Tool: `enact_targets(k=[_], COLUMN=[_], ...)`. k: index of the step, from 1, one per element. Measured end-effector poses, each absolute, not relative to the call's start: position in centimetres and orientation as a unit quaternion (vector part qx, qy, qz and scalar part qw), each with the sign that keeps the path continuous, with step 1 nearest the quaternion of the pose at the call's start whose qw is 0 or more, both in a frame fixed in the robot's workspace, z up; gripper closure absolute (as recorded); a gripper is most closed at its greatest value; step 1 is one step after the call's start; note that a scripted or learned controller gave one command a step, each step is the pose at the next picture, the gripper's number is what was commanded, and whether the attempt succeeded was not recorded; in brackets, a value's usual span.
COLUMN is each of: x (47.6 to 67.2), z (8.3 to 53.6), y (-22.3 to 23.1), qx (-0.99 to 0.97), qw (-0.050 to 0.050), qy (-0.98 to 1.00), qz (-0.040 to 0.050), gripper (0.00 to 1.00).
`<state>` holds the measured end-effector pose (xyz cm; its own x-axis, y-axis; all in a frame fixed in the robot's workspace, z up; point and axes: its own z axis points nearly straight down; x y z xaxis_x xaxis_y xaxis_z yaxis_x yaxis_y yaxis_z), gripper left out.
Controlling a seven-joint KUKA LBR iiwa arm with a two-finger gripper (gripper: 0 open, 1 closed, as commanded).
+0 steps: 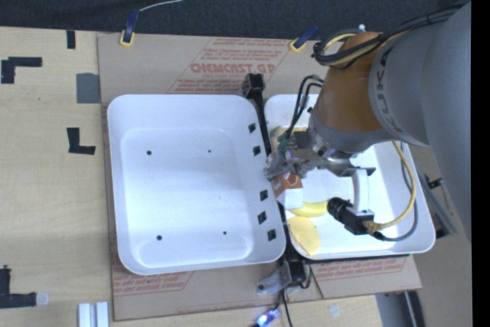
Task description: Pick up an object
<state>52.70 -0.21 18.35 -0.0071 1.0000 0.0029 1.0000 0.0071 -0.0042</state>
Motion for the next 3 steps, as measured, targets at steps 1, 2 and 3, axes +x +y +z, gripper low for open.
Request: enact_targets(k=[1,2,3], x=[54.7,51.5,48.2], z=[29.6,17.7,18.4], y=[3.2,3.8,5.9], qx=[-0.705,-0.707,-0.707], qw=[-0.002,0.005,0.002], qy=[-0.709,-0.707,-0.707], qz=[-0.0017,0.0055,0.0021], gripper=[1.00,1.00,1.00])
